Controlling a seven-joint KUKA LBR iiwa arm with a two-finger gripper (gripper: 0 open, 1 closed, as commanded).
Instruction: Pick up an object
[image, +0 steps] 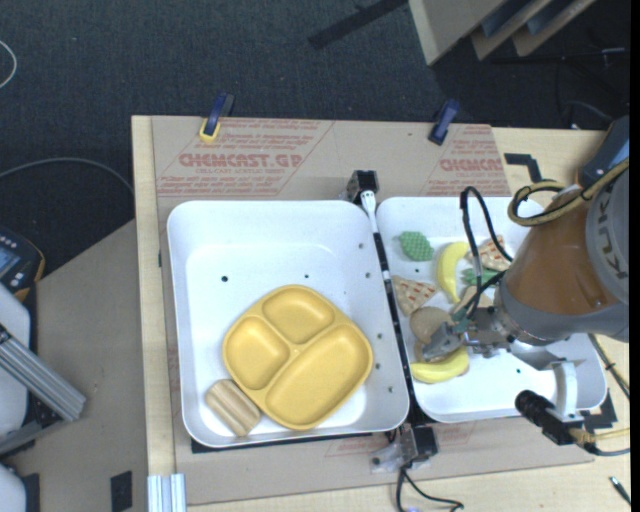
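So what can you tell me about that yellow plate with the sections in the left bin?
The yellow divided plate looks like smooth, matte plastic with rounded corners. It has three hollows: two smaller ones toward the upper left and one larger one at the lower right. It lies flat and right way up, turned at an angle, in the lower half of the left bin. A small tan wooden block rests against its lower left edge. Its hollows hold nothing.

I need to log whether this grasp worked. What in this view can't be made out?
- Gripper: finger state unclear, small and crowded against the yellow banana and brown object.
- Items in the right bin: partly hidden behind the arm.
- Arm: cut off by the right edge.
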